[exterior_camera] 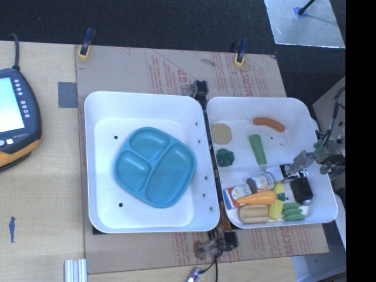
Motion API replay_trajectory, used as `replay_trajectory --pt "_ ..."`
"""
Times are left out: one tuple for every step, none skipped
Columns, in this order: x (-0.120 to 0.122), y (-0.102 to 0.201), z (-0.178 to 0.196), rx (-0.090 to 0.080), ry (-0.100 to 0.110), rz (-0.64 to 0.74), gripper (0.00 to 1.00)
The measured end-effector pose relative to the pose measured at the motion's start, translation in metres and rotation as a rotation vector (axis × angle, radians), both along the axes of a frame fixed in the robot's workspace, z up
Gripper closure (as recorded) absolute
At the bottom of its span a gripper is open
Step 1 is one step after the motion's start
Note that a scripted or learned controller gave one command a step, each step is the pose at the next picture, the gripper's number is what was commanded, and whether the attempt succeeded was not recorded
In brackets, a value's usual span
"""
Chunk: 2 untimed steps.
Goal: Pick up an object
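Gripper (301, 162): open or closed, can't tell; nothing seen held. Sits at right side of right bin (294, 111). Nearest pick is bottle (251, 188), just left and slightly nearer, long axis left-right. Carrot (257, 199) touches its near side. Green stick (257, 149) and sausage (269, 123) lie farther. Left bin (106, 133) holds blue plate (155, 167).

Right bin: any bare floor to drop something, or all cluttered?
Bare: the strip between the sausage and the top wall of the right bin, and the floor between the green stick and the gripper. Crowded: the bottom edge, where bottle, carrot and bread roll pack together.
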State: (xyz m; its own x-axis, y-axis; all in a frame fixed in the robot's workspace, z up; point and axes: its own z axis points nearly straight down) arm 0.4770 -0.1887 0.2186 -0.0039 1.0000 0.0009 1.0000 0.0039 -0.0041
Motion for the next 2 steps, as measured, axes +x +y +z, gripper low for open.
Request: replay_trajectory --pt "0.056 0.02 -0.116 -0.002 -0.001 0.002 0.0" --pt "0.13 0.059 -0.127 -0.001 -0.001 0.002 0.0"
